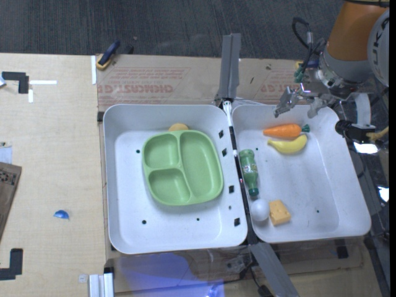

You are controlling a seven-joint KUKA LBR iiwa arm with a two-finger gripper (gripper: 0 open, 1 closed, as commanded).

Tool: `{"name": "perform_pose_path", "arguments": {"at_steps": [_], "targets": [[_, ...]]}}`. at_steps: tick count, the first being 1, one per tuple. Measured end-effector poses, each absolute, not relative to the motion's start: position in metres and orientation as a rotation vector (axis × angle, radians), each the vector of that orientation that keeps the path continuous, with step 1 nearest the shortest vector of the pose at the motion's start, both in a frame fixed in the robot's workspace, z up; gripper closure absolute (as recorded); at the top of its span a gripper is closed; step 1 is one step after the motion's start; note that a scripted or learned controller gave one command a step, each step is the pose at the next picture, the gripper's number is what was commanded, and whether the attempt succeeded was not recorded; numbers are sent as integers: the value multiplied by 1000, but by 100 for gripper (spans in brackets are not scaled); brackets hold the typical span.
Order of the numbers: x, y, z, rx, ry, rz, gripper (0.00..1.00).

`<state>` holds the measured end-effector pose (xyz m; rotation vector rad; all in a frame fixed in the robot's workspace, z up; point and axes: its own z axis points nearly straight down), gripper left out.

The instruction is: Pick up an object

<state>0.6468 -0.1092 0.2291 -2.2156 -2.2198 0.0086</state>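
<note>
White plastic makes up both shallow bins, set side by side on the table. In the left bin [124, 184] a pale green divided plate [183, 166] with three compartments lies near the middle, and something small and yellow [178, 127] peeks out from behind its far edge; I cannot tell what it is. In the right bin [337, 197] a carrot [283, 130] lies near the far wall, with a banana [289, 144] just beside it on the near side, the two touching or nearly so. A small green bottle [249, 171] lies on its side along the left wall. Towards the near left corner a white egg [259, 210] sits just beside a yellow-orange sponge block [279, 213].

Light wood covers the table [49, 141], and a strip of printed cardboard [154, 79] runs behind the bins. Dark carpet [154, 11] spreads beyond it.

Over the far edge of the right bin hangs the gripper [300, 106], just behind the carrot. Its fingers [283, 109] are spread apart and hold nothing. The carrot is bright orange, tapered, with a green stub at its right end.
</note>
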Motion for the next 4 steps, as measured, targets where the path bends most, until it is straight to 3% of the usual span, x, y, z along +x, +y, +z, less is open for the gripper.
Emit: {"name": "perform_pose_path", "arguments": {"at_steps": [1, 2, 3, 4], "targets": [[640, -118, 158, -1900, -2497, 5, 0], [658, -146, 100, -1671, -2663, 0, 0], [656, -147, 106, -1672, -2653, 5, 100], [660, -75, 225, -1929, -2478, 5, 100]]}}
